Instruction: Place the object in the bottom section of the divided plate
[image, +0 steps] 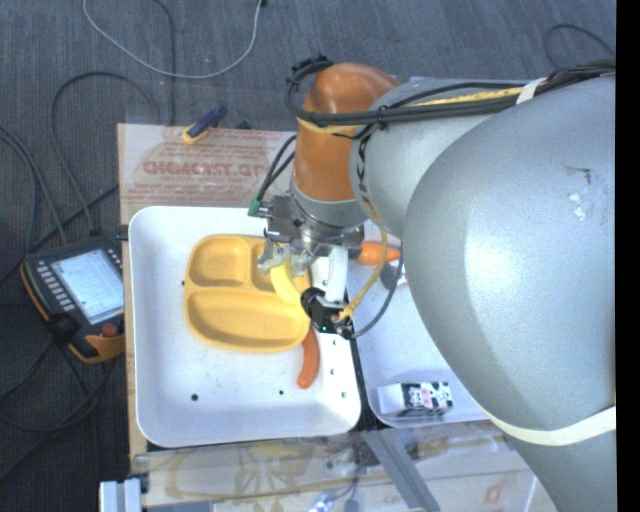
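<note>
A yellow divided plate (235, 312) lies in the left white bin (160, 400), with its wide bottom section toward the front. My gripper (292, 268) hangs over the plate's right rim, below the orange band of the arm. A yellow banana-like piece (284, 286) sits directly under the gripper, at the plate's right edge where the upper section meets the bottom one. Whether it is held is hidden by the wrist. An orange carrot-like stick (308, 364) lies on the bin floor just off the plate's lower right corner.
Another orange piece (376, 253) peeks out in the right bin behind the wrist. A small black and white object (421, 397) rests in the right bin's front. The arm's grey body covers most of that bin. A teach pendant (75, 290) lies left of the bench.
</note>
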